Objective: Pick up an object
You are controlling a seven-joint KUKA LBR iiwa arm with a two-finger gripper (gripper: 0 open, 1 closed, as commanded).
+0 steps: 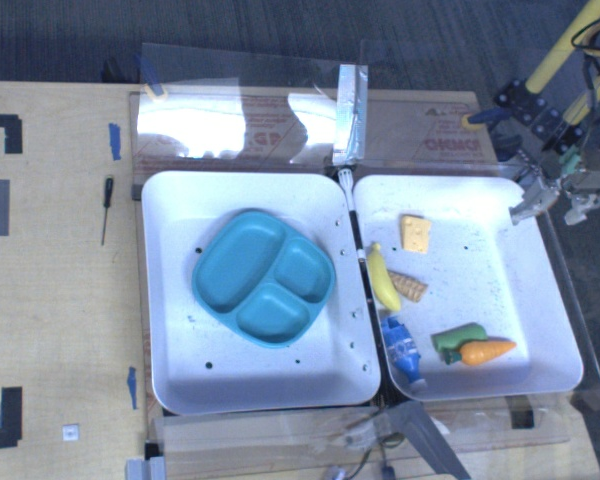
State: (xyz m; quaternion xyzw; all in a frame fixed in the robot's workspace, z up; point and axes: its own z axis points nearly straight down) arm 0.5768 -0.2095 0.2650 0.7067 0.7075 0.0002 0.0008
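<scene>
The right bin (540,298) holds several small items. A yellow cheese wedge (415,233) lies near its back. A banana (383,279) rests along the left wall with a tan waffle piece (411,288) beside it. A blue crumpled packet (402,348) sits at the front left. A green piece (458,337) touches an orange carrot (486,350) at the front. My gripper (552,190) hovers over the bin's back right corner, apart from all the items and with nothing seen in it.
The left bin (170,298) holds a blue divided plate (264,276). A clear plastic panel (240,118) and a metal upright (348,113) stand behind the bins. Dark cables and a yellow bar (570,38) hang at the upper right.
</scene>
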